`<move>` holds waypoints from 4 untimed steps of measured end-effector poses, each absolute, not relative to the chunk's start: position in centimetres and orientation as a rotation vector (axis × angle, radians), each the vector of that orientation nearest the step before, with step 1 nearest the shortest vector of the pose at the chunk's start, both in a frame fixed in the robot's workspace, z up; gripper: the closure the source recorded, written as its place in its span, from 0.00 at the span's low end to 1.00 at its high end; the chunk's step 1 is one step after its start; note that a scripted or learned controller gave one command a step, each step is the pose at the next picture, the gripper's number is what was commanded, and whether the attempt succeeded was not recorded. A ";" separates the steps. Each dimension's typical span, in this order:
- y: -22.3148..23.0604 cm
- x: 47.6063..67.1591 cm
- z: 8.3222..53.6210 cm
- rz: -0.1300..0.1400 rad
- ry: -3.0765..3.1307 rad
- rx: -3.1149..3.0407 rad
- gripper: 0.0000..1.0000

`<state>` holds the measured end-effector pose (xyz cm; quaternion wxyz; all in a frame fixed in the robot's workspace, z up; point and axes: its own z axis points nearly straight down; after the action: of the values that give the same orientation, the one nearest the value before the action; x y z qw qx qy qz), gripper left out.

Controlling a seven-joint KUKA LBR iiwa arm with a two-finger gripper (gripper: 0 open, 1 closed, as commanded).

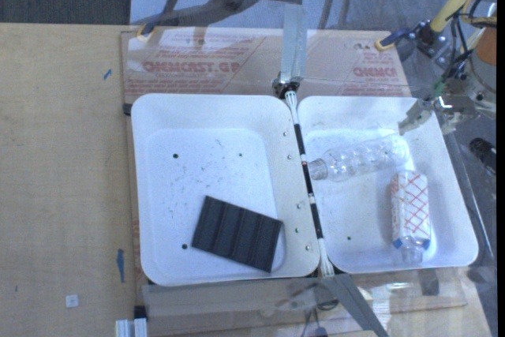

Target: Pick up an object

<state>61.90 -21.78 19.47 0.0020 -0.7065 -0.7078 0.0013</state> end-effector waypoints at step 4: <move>-14.9 57.4 13.4 0.004 -2.262 -2.178 0.00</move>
<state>57.37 -14.95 13.44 0.0007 -0.6937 -0.7202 0.0012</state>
